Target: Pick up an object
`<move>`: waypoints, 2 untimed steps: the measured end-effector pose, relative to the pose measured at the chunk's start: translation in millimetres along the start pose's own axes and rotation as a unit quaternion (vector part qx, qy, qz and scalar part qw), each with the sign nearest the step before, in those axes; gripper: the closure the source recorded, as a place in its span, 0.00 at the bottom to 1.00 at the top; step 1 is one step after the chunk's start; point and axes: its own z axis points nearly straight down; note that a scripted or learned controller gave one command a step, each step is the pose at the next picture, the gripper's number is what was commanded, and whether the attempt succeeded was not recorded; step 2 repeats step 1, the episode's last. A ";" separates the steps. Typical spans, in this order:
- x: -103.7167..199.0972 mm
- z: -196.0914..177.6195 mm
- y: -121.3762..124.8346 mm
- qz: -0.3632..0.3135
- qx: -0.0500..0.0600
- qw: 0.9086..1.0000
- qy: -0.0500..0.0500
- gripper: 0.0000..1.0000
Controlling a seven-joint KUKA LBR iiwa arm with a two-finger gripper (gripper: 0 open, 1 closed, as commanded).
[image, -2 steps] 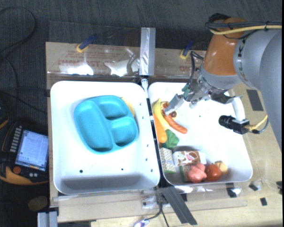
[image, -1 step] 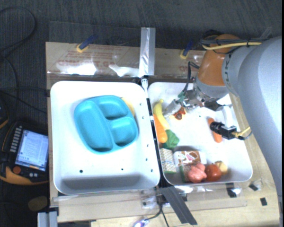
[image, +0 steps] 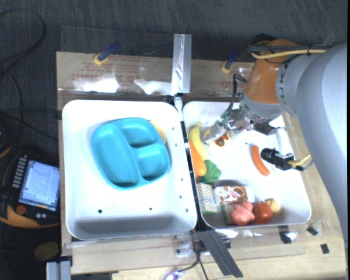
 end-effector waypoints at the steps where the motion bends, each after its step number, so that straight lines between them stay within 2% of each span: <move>1: 93.4 -85.0 2.2 -0.048 0.005 0.999 0.005 1.00; 2: 93.4 -85.0 2.2 -0.048 0.005 0.999 0.005 1.00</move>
